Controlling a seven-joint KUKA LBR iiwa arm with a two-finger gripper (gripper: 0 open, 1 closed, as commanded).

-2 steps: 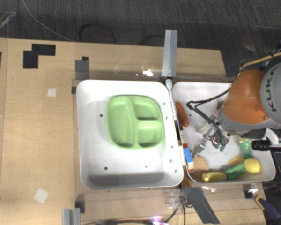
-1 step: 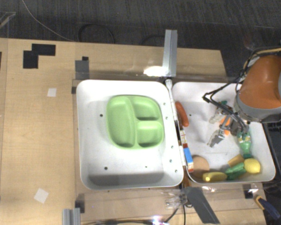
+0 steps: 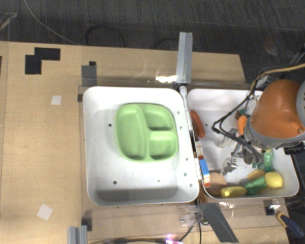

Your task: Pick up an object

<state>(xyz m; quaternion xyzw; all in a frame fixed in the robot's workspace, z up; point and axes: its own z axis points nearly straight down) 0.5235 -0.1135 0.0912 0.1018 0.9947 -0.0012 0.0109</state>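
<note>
Wooden bench point(image 3: 35, 151) is seen from above, with two white bins side by side: a green divided tray point(image 3: 146, 131) is sat in the left bin point(image 3: 99, 187), and the clutter is held in the right bin point(image 3: 213, 103). The arm point(image 3: 279, 111) is reached in from the right, with the gripper point(image 3: 233, 165) lowered over the right bin's near half. Nothing is seen between the fingers; their spread cannot be told (too small, partly masked by the wrist). Candidates are piled in the near corner: yellow pieces point(image 3: 234, 191), a green piece point(image 3: 255, 185), a tan block point(image 3: 216, 180); a reddish sausage-shaped item point(image 3: 196, 123) is laid along the divider. Step judged: approach, grasp not yet made. Next, a descent onto one separated item is called for, away from the bin wall.
</note>
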